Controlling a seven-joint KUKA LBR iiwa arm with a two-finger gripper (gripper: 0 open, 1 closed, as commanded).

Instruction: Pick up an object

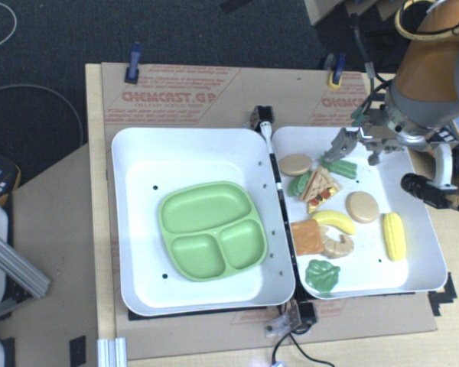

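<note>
- Two shallow white bins, smooth glossy plastic, rounded corners, side by side on the table (107,205), which is covered by a brown printed cardboard-like sheet.
- Left bin (138,159): one pale green tray (212,228), matte plastic, rounded rectangle, three compartments.
- Right bin (421,258): toy food, plastic look, ten pieces as far as I can count.
- Two tan round flat discs (362,206), one near the divider, one mid-bin.
- Two yellow pieces: curved banana (333,221), ridged corn cob (394,236) near the right wall.
- One triangular sandwich slice (319,187), one orange flat slab (307,238), one beige lumpy piece (338,245), one dark green ruffled leaf (322,274) at the front.
- Tool (346,145): grey metal, over the right bin's back part, tips by a small green piece (344,169); can't tell whether it is spread or pinching.
- Two blue clamps (133,63) on the back edge.
</note>
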